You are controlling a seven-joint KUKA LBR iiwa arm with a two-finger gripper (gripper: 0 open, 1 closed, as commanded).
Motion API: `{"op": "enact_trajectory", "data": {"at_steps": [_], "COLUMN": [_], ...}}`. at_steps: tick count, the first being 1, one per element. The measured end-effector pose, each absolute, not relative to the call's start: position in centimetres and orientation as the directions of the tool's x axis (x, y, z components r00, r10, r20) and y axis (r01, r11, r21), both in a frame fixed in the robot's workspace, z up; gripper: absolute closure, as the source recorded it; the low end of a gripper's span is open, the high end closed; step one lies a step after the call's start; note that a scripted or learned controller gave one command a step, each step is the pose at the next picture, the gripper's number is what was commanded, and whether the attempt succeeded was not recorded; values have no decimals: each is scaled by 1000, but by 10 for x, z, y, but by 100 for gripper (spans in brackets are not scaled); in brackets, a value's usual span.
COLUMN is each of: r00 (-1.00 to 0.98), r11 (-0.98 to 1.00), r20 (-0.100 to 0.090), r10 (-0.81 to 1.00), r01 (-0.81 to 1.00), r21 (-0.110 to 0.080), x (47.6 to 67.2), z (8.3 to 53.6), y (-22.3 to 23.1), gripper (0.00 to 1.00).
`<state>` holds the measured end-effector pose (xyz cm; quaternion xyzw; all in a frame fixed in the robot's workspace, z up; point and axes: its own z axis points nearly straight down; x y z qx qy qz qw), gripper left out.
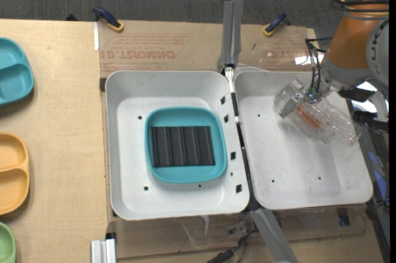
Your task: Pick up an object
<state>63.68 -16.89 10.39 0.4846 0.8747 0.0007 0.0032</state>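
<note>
Gripper [288, 104] low over right bin [309, 184], in its upper half, toward 1 o'clock from bin centre. Clear housing with orange internals trails back toward 4 o'clock from the fingertips; finger spacing blurred by the transparent shell, so cannot tell whether spread or closed. Nothing seen between the fingertips. Arm [356, 39] enters from 3 o'clock, orange band above the wrist, cables running down to the housing.

Right bin floor bare white around the gripper, a few small dark marks only.

Left bin [124, 150] touching right bin along the shared centre edge. Teal tray [185, 176] lying flat at its centre, dark ribbed insert [184, 145] seated inside the tray. Tray well apart from the gripper, at 9 o'clock from it.

Outside the bins, on bench at far 9 o'clock: teal divided plate [13, 76], orange divided plate [12, 174] below it, green plate edge [5, 244] at 7 o'clock corner. Two clamps [107, 18] at 12 o'clock edge of cardboard sheet [154, 48].
</note>
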Motion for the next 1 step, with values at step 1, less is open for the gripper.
{"op": "enact_trajectory", "data": {"at_steps": [1], "r00": [-445], "r11": [445], "r20": [-2], "r10": [895], "r01": [895], "r21": [0], "x": [652], "z": [177], "y": [-119], "gripper": [100]}}
